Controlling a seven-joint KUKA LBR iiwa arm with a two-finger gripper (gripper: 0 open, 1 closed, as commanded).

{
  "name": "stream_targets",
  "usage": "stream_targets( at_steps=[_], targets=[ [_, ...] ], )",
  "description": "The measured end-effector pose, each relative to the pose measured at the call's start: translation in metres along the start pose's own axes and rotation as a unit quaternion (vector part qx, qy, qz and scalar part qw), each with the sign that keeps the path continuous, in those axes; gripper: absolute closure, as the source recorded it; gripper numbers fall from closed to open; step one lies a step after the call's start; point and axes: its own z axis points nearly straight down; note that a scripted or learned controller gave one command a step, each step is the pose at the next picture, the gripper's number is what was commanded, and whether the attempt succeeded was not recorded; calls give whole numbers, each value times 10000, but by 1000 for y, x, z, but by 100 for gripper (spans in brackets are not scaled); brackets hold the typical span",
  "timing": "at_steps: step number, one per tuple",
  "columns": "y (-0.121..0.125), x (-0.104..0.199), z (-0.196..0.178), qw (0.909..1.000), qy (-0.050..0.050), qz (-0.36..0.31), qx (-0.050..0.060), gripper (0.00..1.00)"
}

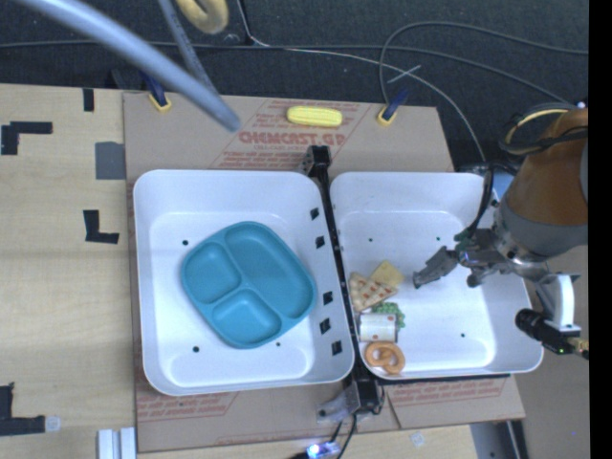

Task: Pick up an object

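Note:
My gripper (pixel 448 275) hovers over the middle of the right bin (pixel 449 204), open, with nothing between its fingers. To its left, along that bin's left wall, lies a cluster of small toy foods. A tan cracker (pixel 362 289) and a pale yellow wedge (pixel 387 274) sit at the top. Below them are a green leafy piece (pixel 390 310) and a small white can (pixel 378 327), with a brown pretzel (pixel 385 357) at the front. The nearest fingertip (pixel 421 278) is a short way right of the yellow wedge, not touching it.
A blue divided plate (pixel 249 283) fills the middle of the left bin (pixel 153 256). A yellow banana-like toy (pixel 314 116) lies on the cardboard behind the bins. A black divider (pixel 325 256) runs between the bins. Cables trail behind the right bin.

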Motion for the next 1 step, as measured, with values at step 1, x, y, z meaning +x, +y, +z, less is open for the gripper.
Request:
stream_targets(
  at_steps=[1],
  targets=[
    [3, 0, -7, 10000, -12, -20, -64, 0]
  ],
)
